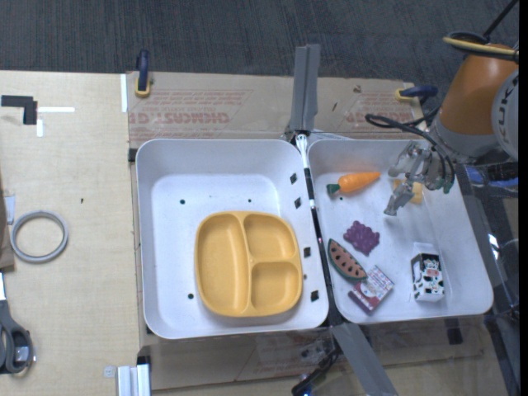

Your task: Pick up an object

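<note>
My gripper (402,195) hangs low over the back of the right bin (462,221), just right of an orange carrot (356,182) with a green top. A small pale yellow piece (417,190) shows right against the gripper; whether it is held is unclear. Further forward in the same bin lie a purple grape cluster (361,237), a watermelon slice (346,260), a small pink-and-white box (371,287) and a black-and-white cow-patterned carton (427,275).
The left bin (165,221) holds a yellow divided plate (247,262). On the wooden bench to the left lie a grey ring (36,236) and scissors (12,345). A grey divider post (305,89) stands behind where the bins meet.
</note>
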You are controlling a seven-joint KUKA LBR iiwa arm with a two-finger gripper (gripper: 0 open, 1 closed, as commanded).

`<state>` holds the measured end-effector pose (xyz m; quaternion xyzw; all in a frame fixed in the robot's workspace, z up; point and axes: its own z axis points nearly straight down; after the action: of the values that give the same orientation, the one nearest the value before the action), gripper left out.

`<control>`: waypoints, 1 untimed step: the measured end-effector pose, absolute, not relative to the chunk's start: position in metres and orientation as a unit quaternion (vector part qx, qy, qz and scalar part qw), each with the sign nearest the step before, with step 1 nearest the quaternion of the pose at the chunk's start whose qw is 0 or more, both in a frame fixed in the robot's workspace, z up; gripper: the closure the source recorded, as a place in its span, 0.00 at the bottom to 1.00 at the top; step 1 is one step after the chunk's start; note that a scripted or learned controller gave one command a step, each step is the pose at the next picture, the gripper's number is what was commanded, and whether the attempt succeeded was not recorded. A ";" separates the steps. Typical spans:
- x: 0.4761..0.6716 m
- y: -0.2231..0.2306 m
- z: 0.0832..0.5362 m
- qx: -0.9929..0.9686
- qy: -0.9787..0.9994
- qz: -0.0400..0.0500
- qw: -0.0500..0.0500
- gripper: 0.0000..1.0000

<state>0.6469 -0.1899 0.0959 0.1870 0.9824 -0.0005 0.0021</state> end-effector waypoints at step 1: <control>0.643 -0.171 0.092 0.346 0.938 0.000 0.001 0.00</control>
<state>0.6427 -0.1710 0.0917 0.3462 0.9382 -0.0005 0.0006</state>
